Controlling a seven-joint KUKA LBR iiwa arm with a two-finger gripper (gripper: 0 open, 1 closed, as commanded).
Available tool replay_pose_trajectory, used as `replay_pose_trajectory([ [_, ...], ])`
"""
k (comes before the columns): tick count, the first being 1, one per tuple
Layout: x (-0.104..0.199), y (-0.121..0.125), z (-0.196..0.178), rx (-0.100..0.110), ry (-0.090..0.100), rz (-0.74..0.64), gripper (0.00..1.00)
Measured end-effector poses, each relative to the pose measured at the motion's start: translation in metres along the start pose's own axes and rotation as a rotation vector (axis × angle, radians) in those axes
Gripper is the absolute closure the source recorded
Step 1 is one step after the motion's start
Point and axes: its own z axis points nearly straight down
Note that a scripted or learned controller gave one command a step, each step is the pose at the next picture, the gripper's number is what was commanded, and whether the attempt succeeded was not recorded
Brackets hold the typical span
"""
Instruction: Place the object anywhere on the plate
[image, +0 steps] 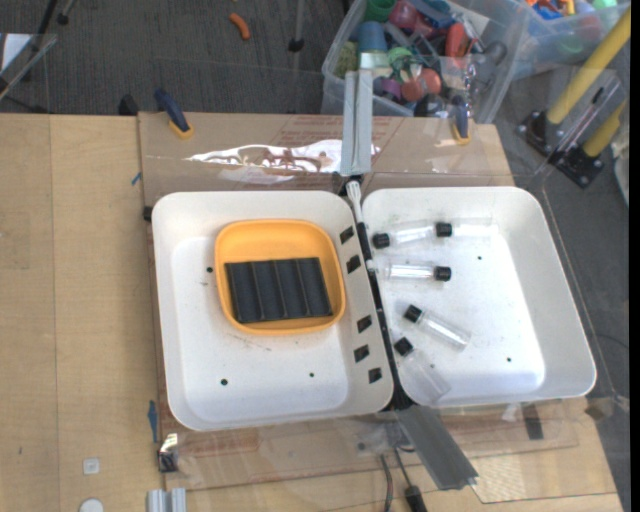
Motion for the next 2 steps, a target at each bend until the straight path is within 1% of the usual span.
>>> replay_pose_trajectory([
  [1, 0.0002, 0.0000, -0.0001, 0.000, 0.000, -0.053, 1.00],
  [2, -0.0001, 0.0001, 0.0005, -0.002, -0.001, -0.338, 1.00],
])
